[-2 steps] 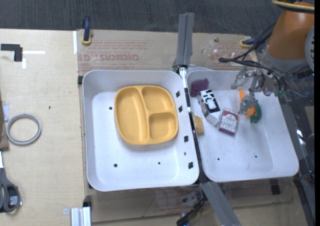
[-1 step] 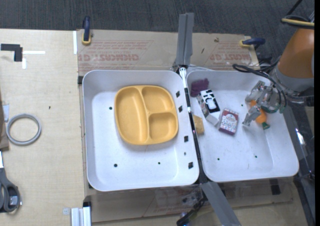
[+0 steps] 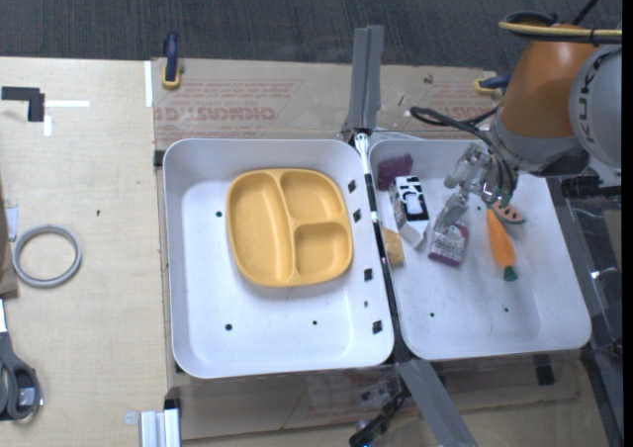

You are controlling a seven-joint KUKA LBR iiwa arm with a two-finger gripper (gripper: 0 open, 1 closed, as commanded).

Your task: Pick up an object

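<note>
Gripper (image 3: 457,210) hanging just above purple packet (image 3: 447,244), finger state unclear, carrot (image 3: 500,242) crowding right, black-white box (image 3: 409,200) and possibly bread piece (image 3: 394,246) left.

Grey arm (image 3: 584,89) enters from right, orange band above wrist. Wrist angled down-left. Gripper (image 3: 453,221) low, pointing down, metal fingers (image 3: 457,208) close together. Whether fingers grip anything: cannot tell.

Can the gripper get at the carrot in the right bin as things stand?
Probably yes. The carrot lies alone on the bin floor, just right of the gripper, with nothing on top of it. The purple packet sits left of it with a gap between, so a short shift right should do.
</note>
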